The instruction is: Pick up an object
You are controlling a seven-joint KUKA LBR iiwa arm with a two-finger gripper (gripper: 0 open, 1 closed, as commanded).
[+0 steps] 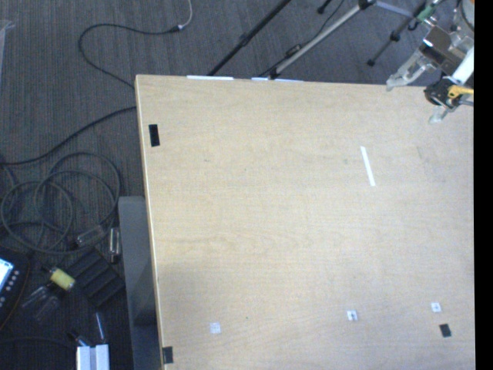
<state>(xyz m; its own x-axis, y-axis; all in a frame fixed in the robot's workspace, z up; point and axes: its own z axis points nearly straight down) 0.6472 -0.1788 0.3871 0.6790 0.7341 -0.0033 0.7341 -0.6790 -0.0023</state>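
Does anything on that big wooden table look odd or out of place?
Little stands out. A thin white strip lies slightly askew on the bare wooden board, with small black and white markers near its edges. The gripper hangs over the far right corner.

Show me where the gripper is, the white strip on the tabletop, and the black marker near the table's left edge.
gripper (416, 89): camera view, between its fingertips.
white strip (368, 166): camera view, its middle.
black marker (154, 135): camera view, its centre.

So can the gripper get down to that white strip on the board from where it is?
Probably yes. The gripper hangs at the far right corner, and the white strip lies flat on bare board with nothing around it, though it looks thin to pinch.
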